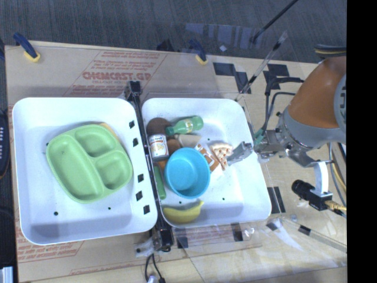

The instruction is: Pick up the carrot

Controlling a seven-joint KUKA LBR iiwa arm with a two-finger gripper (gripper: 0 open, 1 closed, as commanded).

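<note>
One gripper (238, 153) sits at 3 o'clock of the carrot (207, 157), opening unreadable, nothing visibly held; approach step, so next it likely needs a shift toward 9 o'clock, clear of the bowl (187, 172).

A robotics lab is indicated. Two white bins (235, 114) are clamped side by side on a tabletop (88, 69) covered with printed protective sheeting, marked with black tape (227, 69). Cables (277, 93) and a stand pole (288, 7) are seen above grey carpet (118, 10).
</note>
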